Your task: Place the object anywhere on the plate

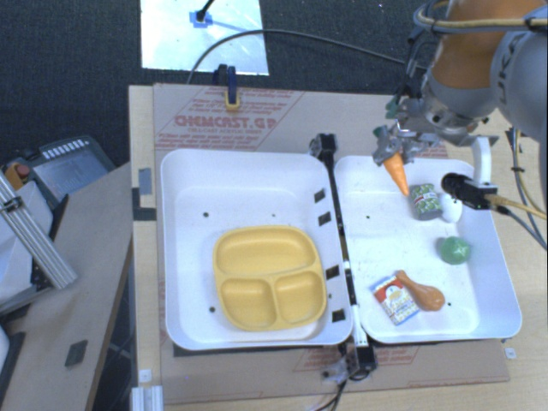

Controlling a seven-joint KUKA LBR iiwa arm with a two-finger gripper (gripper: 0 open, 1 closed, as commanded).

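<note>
I see the left bin (184,229) holding the yellow plate (269,276), and the right bin (497,289) holding loose items. My jaws (396,154) pinch the orange carrot (396,173) above the right bin's far edge.

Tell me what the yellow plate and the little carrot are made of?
The yellow plate looks like moulded plastic: one even colour, rounded walls between its three sections and a soft sheen. The carrot is probably a plastic toy too, since it is smooth, plain orange and a tidy cone, though it is too small here to be sure. It sits at the gripper.
</note>
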